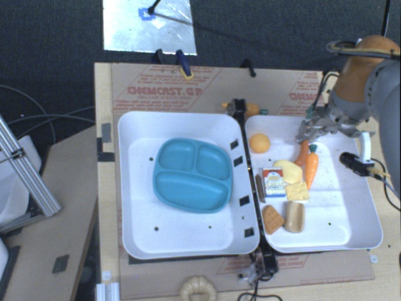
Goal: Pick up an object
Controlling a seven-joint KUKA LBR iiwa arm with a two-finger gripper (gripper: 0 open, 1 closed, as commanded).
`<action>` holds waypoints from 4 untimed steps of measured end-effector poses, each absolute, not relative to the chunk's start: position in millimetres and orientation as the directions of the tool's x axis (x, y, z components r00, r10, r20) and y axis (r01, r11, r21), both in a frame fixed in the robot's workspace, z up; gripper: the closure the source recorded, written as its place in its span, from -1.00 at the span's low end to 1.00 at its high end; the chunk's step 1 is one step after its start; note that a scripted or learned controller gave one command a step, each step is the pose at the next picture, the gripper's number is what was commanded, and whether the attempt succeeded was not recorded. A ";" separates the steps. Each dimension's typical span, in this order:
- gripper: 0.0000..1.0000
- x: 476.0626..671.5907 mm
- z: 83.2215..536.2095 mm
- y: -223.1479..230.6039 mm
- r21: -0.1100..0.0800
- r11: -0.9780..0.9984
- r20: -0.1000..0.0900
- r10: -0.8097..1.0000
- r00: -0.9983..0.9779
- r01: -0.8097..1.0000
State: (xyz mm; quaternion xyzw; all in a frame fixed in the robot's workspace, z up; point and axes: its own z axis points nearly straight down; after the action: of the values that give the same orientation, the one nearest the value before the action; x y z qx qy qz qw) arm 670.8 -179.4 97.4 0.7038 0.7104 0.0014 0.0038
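The right bin holds toy food. An orange carrot lies near its middle, tip pointing toward the front. Left of the carrot are a pale yellow piece, a small printed box and a yellow cheese slice. An orange ball rests at the back left. A brown cracker and a tan bread roll lie toward the front. My gripper hangs low at the back of this bin, just above the carrot's thick end. Nothing shows between its fingers.
The left bin holds a blue divided plate. A dark divider runs between the bins. A small yellow thing sits behind the bins. A shiny sheet lies on the floor at the back.
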 end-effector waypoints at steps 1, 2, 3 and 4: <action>1.00 663.1 156.0 -181.6 0.006 0.001 -0.001 1.000 -0.001 1.000; 1.00 669.9 219.8 -177.2 0.009 0.005 -0.002 1.000 -0.005 1.000; 1.00 670.9 225.4 -177.1 0.004 0.006 -0.001 1.000 -0.006 1.000; 1.00 663.0 234.9 -123.9 0.003 0.009 0.001 1.000 -0.009 1.000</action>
State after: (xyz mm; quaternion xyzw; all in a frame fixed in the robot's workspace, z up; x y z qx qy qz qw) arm 663.0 -123.9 234.9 0.7039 0.7103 0.0015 0.0007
